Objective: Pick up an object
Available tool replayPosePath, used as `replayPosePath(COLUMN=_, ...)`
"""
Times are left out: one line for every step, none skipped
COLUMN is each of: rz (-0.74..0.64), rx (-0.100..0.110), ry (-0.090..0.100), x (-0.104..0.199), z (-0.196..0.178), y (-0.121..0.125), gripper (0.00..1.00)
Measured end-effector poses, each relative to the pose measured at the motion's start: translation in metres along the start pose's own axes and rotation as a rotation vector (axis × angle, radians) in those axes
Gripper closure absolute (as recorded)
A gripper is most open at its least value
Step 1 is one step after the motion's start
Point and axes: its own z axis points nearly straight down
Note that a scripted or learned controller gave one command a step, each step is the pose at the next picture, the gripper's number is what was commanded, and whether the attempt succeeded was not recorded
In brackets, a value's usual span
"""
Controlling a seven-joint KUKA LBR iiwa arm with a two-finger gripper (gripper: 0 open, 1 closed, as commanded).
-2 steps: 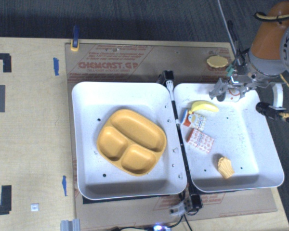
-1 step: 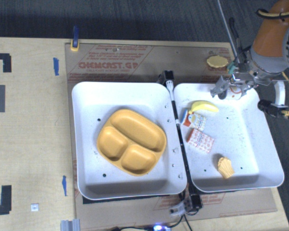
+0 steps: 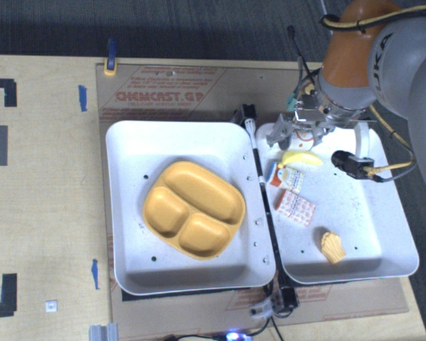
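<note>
The gripper (image 3: 298,135) hangs over the right bin's (image 3: 383,258) far corner, just above a banana (image 3: 302,160); whether its grip is apart or together I cannot tell. Toward the near rim lie a red-and-white packet (image 3: 295,206) and a small yellow piece (image 3: 332,246), perhaps a toy.

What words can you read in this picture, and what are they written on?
"CHEMCAST GP": red print on the brown sheet behind the left bin.
Smaller red print above it on that sheet: too blurred to read.
Red and white packets in the right bin: print too small to read.
</note>
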Motion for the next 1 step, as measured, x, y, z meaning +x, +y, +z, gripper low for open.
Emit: replayPosePath(rz=0.001, rx=0.000, ry=0.000, x=0.0793, z=-0.0531, y=-0.0705, gripper=1.00)
